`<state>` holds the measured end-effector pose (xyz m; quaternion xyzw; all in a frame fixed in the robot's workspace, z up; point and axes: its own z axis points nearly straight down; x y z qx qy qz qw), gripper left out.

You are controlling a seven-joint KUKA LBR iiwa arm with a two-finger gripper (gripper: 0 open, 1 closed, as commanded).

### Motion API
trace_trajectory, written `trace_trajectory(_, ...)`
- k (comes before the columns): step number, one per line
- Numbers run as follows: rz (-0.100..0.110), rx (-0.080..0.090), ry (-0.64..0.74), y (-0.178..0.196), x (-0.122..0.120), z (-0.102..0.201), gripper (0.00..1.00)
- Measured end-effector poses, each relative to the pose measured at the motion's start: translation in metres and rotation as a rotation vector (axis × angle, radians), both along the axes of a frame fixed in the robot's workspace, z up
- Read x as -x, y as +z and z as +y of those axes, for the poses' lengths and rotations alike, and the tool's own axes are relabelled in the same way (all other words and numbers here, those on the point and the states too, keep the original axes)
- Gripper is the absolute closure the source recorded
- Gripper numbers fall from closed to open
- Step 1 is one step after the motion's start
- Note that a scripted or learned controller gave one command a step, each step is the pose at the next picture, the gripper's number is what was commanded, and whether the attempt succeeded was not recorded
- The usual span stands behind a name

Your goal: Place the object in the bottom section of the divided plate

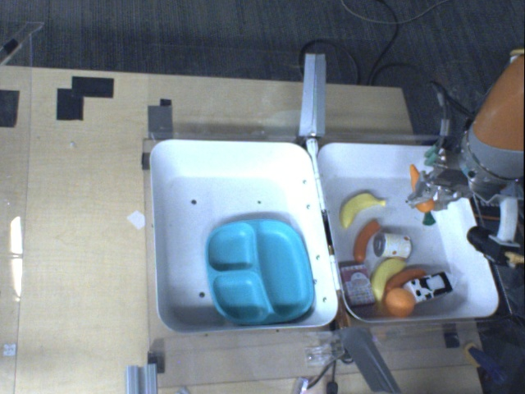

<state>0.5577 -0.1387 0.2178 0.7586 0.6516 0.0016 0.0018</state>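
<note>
The hand (428,189) hangs over the right bin (486,302) at its 2 o'clock corner, gripping a small orange carrot (416,179). The blue divided plate (261,271) lies in the left bin (176,220). Below the hand crowd a banana (359,207), can (392,245), and orange (399,301); much of the arm (502,130) is cut off.
</note>
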Motion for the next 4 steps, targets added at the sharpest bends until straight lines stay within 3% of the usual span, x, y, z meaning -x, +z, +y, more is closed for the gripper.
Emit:
trace_trajectory(1, 0.005, -0.001, -0.082, -0.093, -0.026, -0.002, 1.00)
trace_trajectory(2, 0.000, -0.001, -0.373, 0.066, -0.057, -0.005, 1.00)
trace_trajectory(3, 0.005, -0.002, -0.633, 0.003, -0.031, 0.044, 1.00)
trace_trajectory(4, 0.003, -0.002, -0.622, 0.013, -0.033, 0.045, 1.00)
